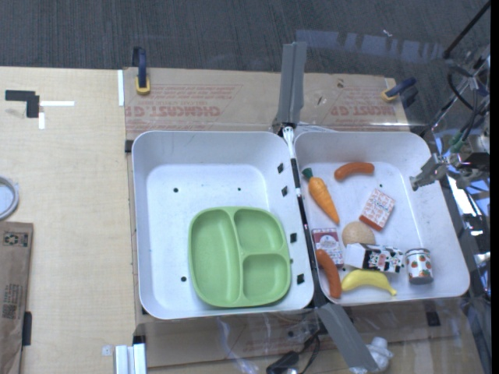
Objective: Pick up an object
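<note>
From above, my gripper (425, 179) hangs at the right bin's (444, 209) right rim; I cannot tell its state. In that bin lie an orange plastic carrot (322, 197), an orange-red sausage (355, 170), a yellow banana (369, 281) and a small red-patterned can (419, 265). The left bin (156, 209) holds a green compartment plate (240, 255).

A dark grey carpeted floor (195, 14) runs along the far edge of the view. The bench top (70, 201) is pale wood. Near its far left corner lie a black L-shaped mark (25, 101) and strips of white tape (56, 104). At the left edge sit a roll of clear tape (6, 199) and, nearer, a brown paper bag (14, 287). A cardboard sheet (210, 104) with red lettering lies along the far edge, held by blue-handled clamps (140, 70). Light is even and soft
</note>
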### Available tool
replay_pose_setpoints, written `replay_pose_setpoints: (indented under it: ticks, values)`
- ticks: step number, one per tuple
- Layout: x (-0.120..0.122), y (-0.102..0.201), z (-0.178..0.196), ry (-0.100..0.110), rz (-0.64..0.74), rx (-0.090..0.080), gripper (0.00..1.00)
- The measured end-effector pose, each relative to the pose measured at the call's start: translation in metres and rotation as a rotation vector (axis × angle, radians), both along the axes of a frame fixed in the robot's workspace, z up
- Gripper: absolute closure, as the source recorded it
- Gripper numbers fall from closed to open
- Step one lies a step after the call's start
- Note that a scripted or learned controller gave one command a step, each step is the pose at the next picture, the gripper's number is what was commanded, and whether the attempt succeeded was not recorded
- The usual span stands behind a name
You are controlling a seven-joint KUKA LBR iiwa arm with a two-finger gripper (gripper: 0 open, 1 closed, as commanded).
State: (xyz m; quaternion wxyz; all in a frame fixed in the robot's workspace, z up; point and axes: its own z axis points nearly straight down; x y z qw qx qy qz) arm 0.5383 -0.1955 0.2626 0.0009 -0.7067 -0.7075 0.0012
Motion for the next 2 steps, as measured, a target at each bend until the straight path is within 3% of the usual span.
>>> replay_pose_setpoints:
  ticks: [1,2]
  values:
    - [-0.009,0.054,0.033,-0.002,-0.042,-0.001,0.0]
    - [0.02,0.045,-0.126,0.0,0.106,0.001,0.0]
